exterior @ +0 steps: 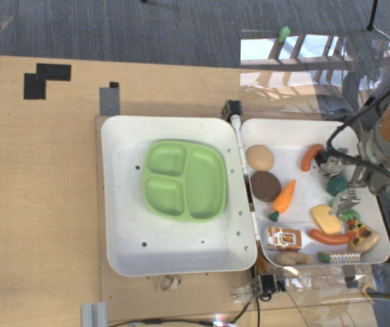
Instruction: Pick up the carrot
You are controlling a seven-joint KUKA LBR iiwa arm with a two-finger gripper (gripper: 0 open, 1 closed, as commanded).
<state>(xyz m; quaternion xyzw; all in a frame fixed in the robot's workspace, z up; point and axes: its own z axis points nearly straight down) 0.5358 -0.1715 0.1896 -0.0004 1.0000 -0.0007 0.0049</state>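
Observation:
The carrot [285, 196] is orange with a small green top. It lies tilted in the middle of the right bin [297, 133], just right of a brown round patty [265, 184]. My gripper [347, 200] hangs over the right side of that bin, about a hand's width right of the carrot and apart from it. It sits above a yellow cheese wedge [325, 219] and beside a teal piece [336, 184]. Nothing of the carrot is between the gripper's parts.
The right bin also holds a tan bun [260, 158], a red sausage [310, 157], another sausage [329, 237], a pizza slice [362, 238] and a small carton [284, 237]. The left bin [123, 203] holds a green divided plate [184, 180].

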